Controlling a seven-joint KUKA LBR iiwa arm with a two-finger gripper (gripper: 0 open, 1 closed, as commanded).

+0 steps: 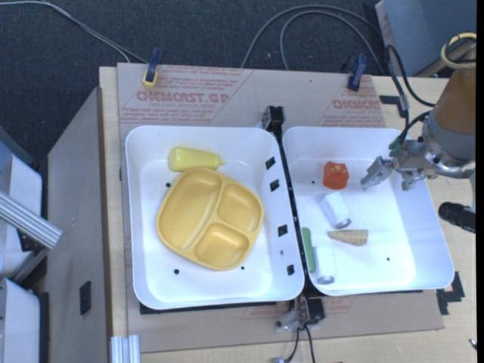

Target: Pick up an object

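The end effector [387, 174] hangs over the right bin's [423, 271] far right part, fingers spread apart and holding nothing. Just beside it toward the bin's middle sits an orange-red block [335, 175]; a white cylinder [334, 209] and tan wedge [349, 237] lie nearer the front edge.

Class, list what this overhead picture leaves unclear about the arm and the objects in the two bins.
- Tool, camera view: blurred and small over the right bin; its grip state is unreadable.
- Arm: cut off by the right edge.
- Green object: lies against the dividing wall, too small to identify.
- Yellow item: its lower edge is hidden by the yellow tray.
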